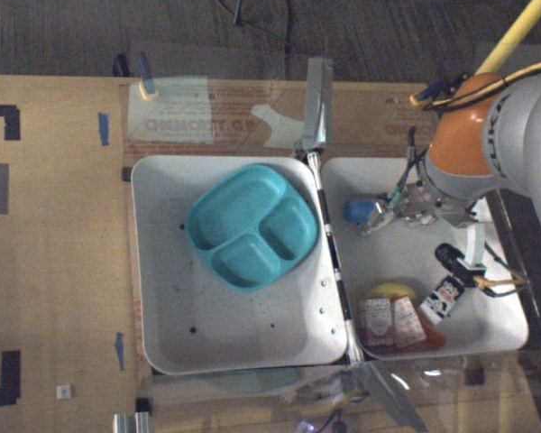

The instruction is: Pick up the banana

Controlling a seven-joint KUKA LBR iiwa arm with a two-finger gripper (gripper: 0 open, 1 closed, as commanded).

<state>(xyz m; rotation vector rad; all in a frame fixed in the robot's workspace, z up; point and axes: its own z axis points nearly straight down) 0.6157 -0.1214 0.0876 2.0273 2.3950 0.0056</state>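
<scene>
My gripper hovers empty, grip state unclear, beside a blue object; the banana lies below, half-hidden behind packets.

Soft, even overhead light; the white bins look slightly washed out and shadows stay faint. A clear sheet on the worktop carries pale glare. Overall focus is mildly soft and grainy.
</scene>
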